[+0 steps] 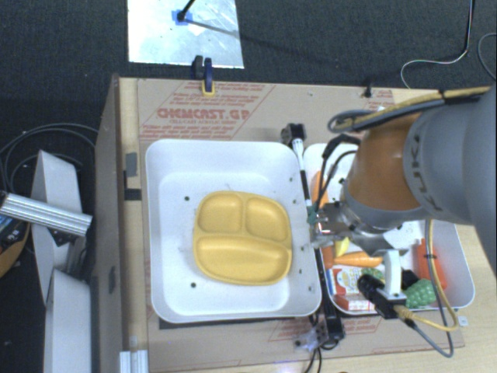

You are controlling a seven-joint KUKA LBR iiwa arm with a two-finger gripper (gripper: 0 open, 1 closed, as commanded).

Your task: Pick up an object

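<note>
My arm, grey with an orange band [380, 169], hangs over the right bin [464, 282] and hides most of it. The gripper [359, 243] points down into that bin's left part, above an orange carrot-shaped toy [359, 260]. Around it lie a red and white packet [347, 290], a green knobbly toy [420, 293] and a thin orange piece [432, 264]. Another orange piece [317, 185] peeks out by the bin's left wall. In the left bin [167, 208] a yellow three-compartment plate [242, 235] lies flat.
Black and yellow cables [423, 325] trail from the wrist across the right bin's front edge. A black clip [295, 136] sits at the back between the bins. The bench's cardboard surface [210, 111] surrounds both bins.
</note>
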